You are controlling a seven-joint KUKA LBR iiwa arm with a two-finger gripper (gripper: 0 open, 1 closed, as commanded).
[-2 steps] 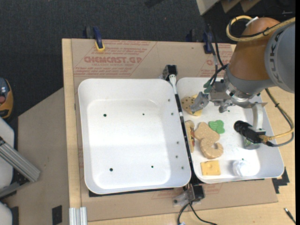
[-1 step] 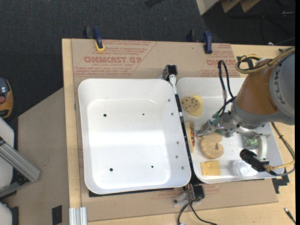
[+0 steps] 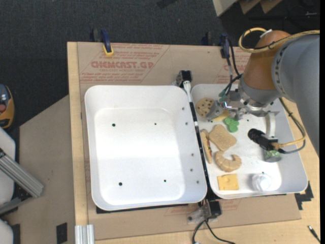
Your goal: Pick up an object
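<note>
My gripper (image 3: 227, 110) hung low in the right bin (image 3: 290, 173), just beside a green piece (image 3: 232, 124); whether it was apart or together, I could not tell.

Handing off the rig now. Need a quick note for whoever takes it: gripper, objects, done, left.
Gripper: low over the far end of the right bin, between the round cookie and the green piece; no object visibly held.
Objects: toast slice, croissant and yellow square all lie in the right bin.
Done: no pick yet.
Left: grasp one object and lift it.
</note>
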